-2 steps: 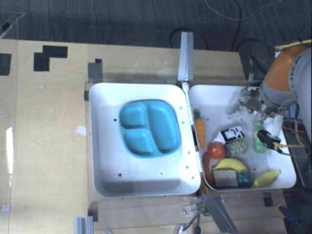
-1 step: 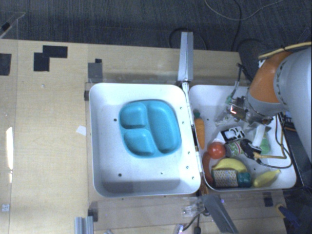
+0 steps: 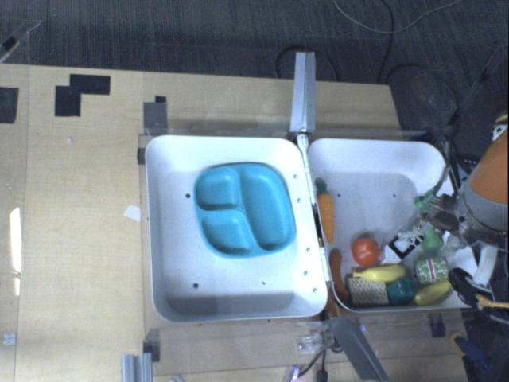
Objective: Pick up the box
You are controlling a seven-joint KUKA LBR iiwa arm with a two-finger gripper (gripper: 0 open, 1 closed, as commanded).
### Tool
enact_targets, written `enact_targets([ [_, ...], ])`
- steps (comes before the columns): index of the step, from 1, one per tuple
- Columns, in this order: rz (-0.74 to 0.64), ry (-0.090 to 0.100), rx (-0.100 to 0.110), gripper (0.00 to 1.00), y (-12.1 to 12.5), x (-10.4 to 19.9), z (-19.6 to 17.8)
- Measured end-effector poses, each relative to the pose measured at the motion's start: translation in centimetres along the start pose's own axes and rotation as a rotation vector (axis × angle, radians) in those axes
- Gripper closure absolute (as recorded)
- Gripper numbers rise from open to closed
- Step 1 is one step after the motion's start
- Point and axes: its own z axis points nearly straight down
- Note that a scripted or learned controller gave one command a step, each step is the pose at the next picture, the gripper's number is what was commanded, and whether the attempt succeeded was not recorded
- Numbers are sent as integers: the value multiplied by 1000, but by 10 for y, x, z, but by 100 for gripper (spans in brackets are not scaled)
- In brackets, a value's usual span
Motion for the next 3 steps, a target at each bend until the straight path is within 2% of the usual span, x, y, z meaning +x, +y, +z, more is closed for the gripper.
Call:
enact_targets([
  [1, 12, 4, -7, 0, -37, 91, 53],
  [2, 147, 8, -2, 0, -24, 39, 21],
  [3, 238, 4, -5, 0, 34, 17, 55],
])
